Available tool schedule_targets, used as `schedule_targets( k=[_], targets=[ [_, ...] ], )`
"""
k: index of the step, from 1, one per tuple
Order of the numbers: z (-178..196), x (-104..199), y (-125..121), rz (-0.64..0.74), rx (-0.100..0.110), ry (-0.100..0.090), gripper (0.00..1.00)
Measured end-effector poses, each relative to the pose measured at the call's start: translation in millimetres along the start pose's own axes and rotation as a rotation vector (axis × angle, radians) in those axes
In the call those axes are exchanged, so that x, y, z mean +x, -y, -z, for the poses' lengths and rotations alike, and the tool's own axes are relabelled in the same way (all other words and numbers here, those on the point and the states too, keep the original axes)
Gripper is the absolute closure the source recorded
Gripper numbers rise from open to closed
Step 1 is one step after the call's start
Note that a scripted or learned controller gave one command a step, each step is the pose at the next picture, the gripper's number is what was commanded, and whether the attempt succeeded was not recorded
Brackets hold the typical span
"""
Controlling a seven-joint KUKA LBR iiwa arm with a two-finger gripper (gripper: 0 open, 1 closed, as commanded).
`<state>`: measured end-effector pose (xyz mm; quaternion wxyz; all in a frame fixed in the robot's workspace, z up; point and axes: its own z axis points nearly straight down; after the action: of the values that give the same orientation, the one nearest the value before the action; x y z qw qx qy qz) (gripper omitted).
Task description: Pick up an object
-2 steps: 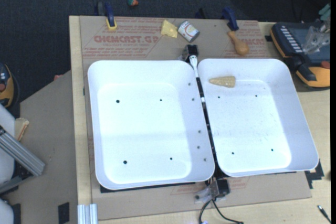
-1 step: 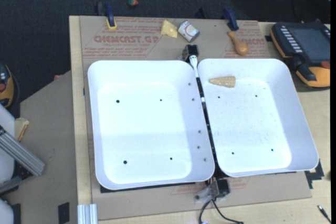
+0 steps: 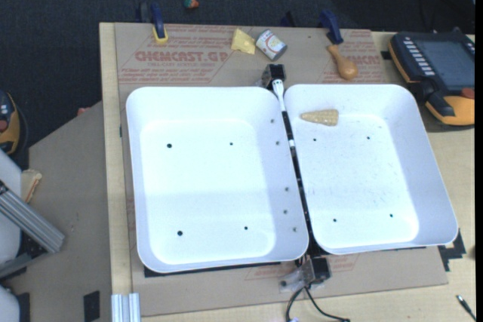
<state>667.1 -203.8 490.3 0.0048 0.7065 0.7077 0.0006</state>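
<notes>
A small tan, cone-shaped object (image 3: pixel 320 117) lies flat near the back edge of the right bin (image 3: pixel 423 162). The left bin (image 3: pixel 143 185) stands beside it, their rims touching along the middle.
On the board behind the bins lie a yellow wedge (image 3: pixel 242 42), a small white-and-grey box (image 3: pixel 271 44) and an orange-brown pear-shaped piece (image 3: pixel 343 63). Blue clamps (image 3: pixel 158 20) hold the board's back edge. A teach pendant (image 3: pixel 441 68) rests at the far right.
</notes>
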Motion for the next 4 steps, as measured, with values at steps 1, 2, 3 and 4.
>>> schedule_targets(
  k=[1, 2, 3, 4],
  targets=[
    [11.0, 0.3, -0.7, 0.001, -0.004, 0.003, 1.00],
    [22.2, 0.7, -1.3, 0.002, -0.009, 0.007, 1.00],
    [-164.9, 61.2, 3.2, 0.003, 0.025, -0.012, 1.00],
    [-58.8, 14.3, 31.5, -0.006, -0.003, -0.001, 1.00]
  ],
)
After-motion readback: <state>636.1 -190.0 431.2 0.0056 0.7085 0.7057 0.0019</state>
